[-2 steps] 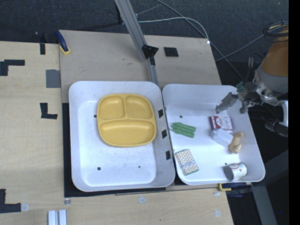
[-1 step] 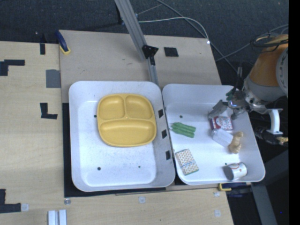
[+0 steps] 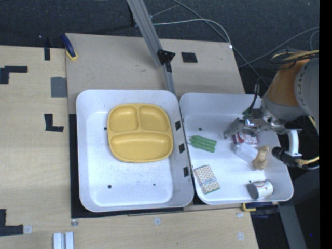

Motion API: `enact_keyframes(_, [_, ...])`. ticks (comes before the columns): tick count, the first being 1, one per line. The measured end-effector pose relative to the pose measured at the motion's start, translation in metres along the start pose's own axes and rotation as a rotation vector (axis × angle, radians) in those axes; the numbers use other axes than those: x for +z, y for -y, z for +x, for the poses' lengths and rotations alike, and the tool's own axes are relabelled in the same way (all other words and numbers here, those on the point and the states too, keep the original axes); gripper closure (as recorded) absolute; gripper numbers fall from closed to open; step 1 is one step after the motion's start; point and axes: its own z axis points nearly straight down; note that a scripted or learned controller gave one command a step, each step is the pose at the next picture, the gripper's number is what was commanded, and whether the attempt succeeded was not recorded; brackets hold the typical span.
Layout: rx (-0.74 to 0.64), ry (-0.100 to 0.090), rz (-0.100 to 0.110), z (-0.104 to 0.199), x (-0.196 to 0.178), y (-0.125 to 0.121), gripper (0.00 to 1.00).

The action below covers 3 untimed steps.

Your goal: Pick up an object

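Your gripper [image 3: 241,128] sits low in the right bin [image 3: 218,110], reached in from the right edge under the grey arm [image 3: 306,95] with its orange band [image 3: 282,87]. Finger state: cannot tell, since the metal at the tip merges with the items below it. No object is seen between the fingers.

Take the gripper as the landmark. Directly beneath and touching its tip in this view you have a small red-and-white packet [image 3: 244,138], and just below that a clear plastic item [image 3: 245,151]. A tan figure-like piece [image 3: 260,158] lies just right of the clear item. A green ridged object [image 3: 202,143] lies to the gripper's left, apart from it. Further down-left of the gripper is a checked card or pouch [image 3: 206,178]. Near the bin's lower right corner, well below the gripper, a small grey-and-white can [image 3: 260,189] lies on its side.

Far left of the gripper, the left bin [image 3: 93,191] holds a yellow divided plate [image 3: 140,132].
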Motion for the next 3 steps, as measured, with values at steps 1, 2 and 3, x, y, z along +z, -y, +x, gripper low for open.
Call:
enact_keyframes(1, [-0.002,0.001,-0.007,0.000,-0.015,-0.003,1.00])
enact_keyframes(2, [-0.001,-0.006,0.002,0.005,-0.059,0.000,1.00])
enact_keyframes(3, [-0.001,-0.005,0.000,0.003,-0.106,-0.009,1.00])
